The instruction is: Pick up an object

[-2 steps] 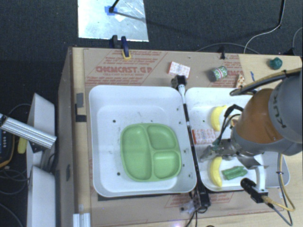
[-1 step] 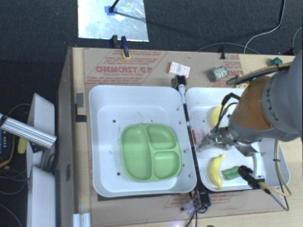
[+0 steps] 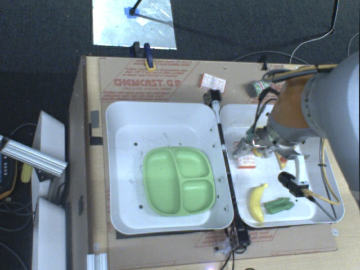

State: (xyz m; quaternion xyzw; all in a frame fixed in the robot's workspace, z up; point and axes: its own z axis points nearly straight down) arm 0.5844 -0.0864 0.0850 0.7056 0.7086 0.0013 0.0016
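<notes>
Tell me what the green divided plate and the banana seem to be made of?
The green plate looks like moulded plastic: one even matt colour with soft rounded dividers. The banana is probably a plastic toy, given its flat uniform yellow, though the view is too coarse to be sure.

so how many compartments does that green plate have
3. The green plate in the left bin has one long compartment on its left side and two smaller ones on the right, upper and lower.
</notes>
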